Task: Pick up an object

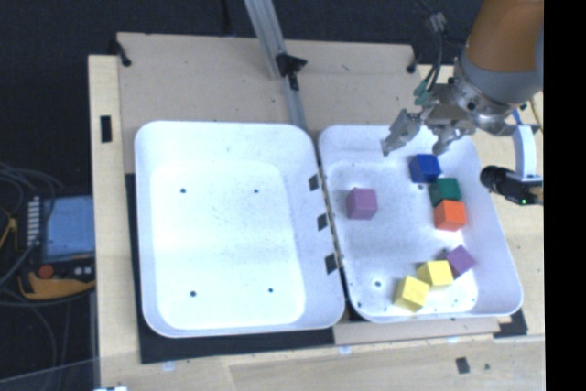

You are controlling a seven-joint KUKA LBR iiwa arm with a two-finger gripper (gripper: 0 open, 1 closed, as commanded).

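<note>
Grey two-finger gripper (422,141) hovering over right shallow white bin (366,151), jaws standing apart, gripping nothing | small blue cube (424,168) lying just below fingertips | green cube (446,190), orange cube (450,214) sitting below it

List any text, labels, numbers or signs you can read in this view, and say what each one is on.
None readable.
The blocks, such as the blue block and the orange block, have plain faces.
The device with the blue panel left of the bench is too blurred to show any text.
</note>
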